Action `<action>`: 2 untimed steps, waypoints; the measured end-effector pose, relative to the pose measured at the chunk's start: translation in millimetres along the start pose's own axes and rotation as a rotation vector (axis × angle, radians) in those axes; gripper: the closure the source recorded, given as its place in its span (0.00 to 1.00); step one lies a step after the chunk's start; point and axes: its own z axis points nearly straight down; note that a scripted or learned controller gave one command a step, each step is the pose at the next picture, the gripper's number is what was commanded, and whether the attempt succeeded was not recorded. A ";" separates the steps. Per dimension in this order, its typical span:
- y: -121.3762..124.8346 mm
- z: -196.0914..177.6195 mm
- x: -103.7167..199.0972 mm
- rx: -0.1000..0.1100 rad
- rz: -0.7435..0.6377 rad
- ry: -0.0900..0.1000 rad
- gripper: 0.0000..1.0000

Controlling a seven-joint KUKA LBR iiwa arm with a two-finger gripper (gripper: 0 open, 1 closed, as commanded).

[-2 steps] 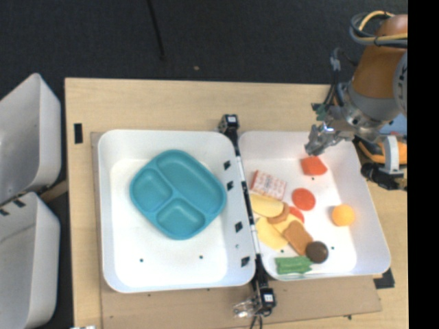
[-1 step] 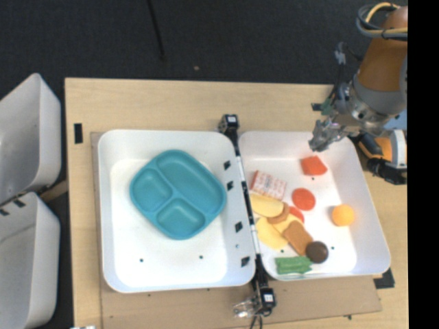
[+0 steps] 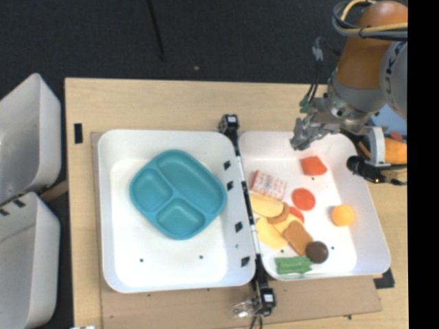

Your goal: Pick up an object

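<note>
Camera view, claw (image 3: 300, 142) above right bin (image 3: 367, 204) (far edge), food pieces (image 3: 288, 218) near.

No text, brand, number or sign can be read anywhere. The small pink-and-white packet (image 3: 267, 182) near the middle of the frame, in the right bin (image 3: 363, 249), carries a printed pattern, but it is too small and blurred to tell whether it holds any letters.

Arm reaches in from the right — end effector (image 3: 302, 141) angled down-left, nothing visibly held.
</note>
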 end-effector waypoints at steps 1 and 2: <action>-14.1 13.7 43.3 0.001 0.001 -0.001 1.00; -11.5 2.0 53.8 -0.002 0.001 -0.001 1.00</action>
